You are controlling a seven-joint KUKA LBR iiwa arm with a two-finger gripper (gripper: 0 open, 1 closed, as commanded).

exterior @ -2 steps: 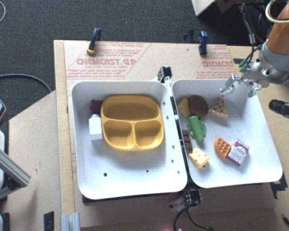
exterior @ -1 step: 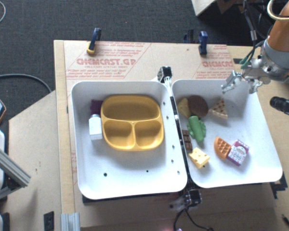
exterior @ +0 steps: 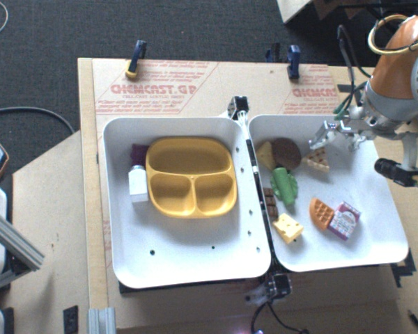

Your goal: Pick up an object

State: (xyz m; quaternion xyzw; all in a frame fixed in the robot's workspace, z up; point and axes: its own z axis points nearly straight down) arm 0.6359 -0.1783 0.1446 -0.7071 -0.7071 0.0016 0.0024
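My gripper point(exterior: 319, 143) hangs over the back of the right bin point(exterior: 383, 207), reaching in from the right. Just below its tip lies a small tan cracker-like piece point(exterior: 318, 162); I cannot make out whether the two touch. To the left of it sit a brown round cookie point(exterior: 287, 152) and a yellowish piece point(exterior: 265, 155). A green toy vegetable point(exterior: 285, 185), a chocolate bar point(exterior: 269, 202), a cheese wedge point(exterior: 288, 227), an orange waffle point(exterior: 321, 213) and a pink packet point(exterior: 344, 221) lie nearer the front.
The left bin point(exterior: 118, 214) holds a yellow divided tray point(exterior: 191, 176), a white bottle point(exterior: 138, 184) and a purple item point(exterior: 139, 152) against its left wall. Clamps point(exterior: 135, 60) grip the bench's back edge.
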